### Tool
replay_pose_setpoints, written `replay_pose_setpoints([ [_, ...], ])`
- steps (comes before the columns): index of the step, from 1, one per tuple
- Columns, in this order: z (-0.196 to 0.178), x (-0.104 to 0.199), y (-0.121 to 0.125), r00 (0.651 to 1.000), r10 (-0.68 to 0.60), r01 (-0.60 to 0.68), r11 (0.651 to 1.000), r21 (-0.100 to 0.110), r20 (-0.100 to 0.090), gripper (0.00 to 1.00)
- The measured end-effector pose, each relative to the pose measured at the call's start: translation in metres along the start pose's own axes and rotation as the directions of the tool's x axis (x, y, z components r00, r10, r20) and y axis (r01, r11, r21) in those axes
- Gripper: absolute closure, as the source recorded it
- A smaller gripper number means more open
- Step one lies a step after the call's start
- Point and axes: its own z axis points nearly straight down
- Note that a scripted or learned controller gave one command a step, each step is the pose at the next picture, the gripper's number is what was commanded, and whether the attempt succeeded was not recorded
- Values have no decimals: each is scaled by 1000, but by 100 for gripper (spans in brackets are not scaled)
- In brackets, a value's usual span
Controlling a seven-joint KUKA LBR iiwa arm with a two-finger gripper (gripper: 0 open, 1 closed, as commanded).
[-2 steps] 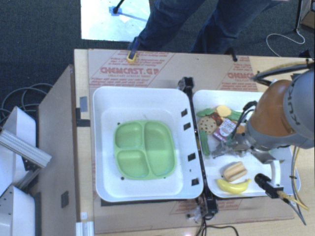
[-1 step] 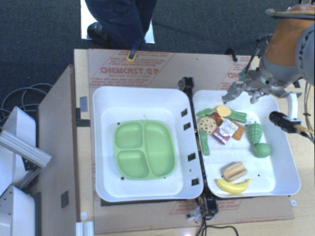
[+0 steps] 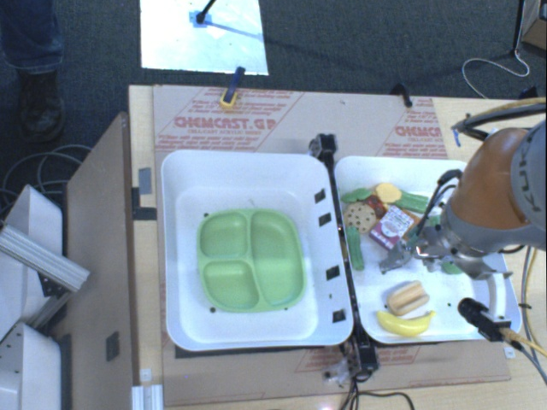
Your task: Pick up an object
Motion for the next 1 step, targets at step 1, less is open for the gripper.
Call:
replay_pose_setpoints([
  [1, 39, 17, 66, 1000, -7, 7, 1000, -24, 8, 0],
])
